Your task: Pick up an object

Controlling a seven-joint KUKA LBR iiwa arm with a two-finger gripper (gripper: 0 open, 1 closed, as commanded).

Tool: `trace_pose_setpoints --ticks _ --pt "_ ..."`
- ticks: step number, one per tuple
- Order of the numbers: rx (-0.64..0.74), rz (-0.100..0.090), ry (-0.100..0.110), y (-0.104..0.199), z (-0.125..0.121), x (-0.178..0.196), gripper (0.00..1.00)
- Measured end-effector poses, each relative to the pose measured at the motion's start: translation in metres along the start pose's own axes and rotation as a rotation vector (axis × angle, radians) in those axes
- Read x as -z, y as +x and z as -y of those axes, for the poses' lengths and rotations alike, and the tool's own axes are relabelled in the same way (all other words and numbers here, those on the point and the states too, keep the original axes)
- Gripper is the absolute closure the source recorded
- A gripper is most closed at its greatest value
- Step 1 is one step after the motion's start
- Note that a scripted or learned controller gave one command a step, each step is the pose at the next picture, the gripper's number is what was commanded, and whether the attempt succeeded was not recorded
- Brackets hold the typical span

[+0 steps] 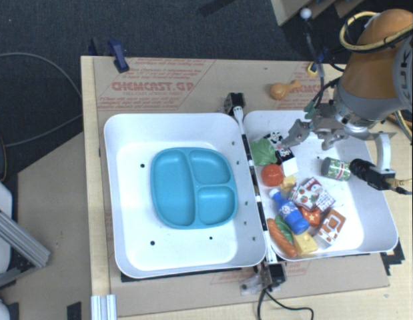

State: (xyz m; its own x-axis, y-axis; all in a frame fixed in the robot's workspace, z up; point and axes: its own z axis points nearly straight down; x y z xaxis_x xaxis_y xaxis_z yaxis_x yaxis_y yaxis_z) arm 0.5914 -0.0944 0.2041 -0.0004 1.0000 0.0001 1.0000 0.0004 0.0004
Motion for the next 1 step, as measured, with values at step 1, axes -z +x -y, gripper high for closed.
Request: trace_pose_setpoints --ticks 1 --pt "0.000 0.000 -0.002 -0.0105 0.0145 -0.1001 0.00"
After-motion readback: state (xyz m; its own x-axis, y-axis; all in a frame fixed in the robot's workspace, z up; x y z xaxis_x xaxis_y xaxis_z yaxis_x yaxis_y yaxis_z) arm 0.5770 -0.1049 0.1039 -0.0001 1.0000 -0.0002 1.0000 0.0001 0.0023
